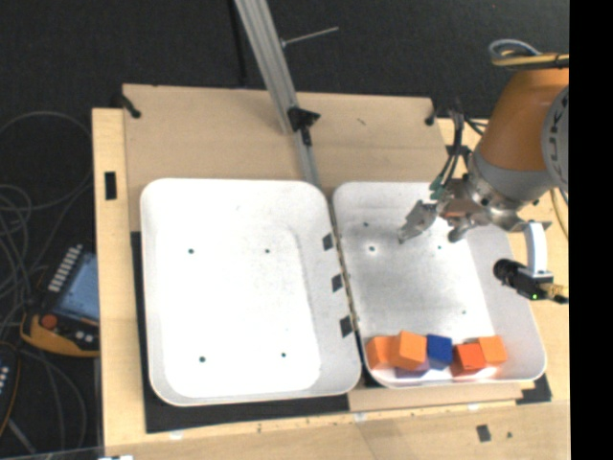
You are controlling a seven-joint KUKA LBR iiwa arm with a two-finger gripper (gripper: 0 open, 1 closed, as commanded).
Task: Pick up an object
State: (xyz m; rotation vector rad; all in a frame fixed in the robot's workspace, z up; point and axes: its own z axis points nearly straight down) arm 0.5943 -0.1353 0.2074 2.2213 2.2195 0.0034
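Several blocks lie in a row along the front edge of the right bin [412,286]: an orange block [383,352], a second orange block [413,348], a blue block [439,350] and two more orange blocks [467,357] at the right end. My gripper [437,226] hangs over the back part of the right bin, well behind the blocks. It is open, with one finger [415,225] pointing left and down, and nothing sits between the fingers.
The left bin [239,286] lies beside the right one, with a row of black clips [337,281] along the seam. A slanted metal rail [273,65] runs from the top down to the bins' back edge. Cables and a handheld pendant [67,300] lie off the bench at left.
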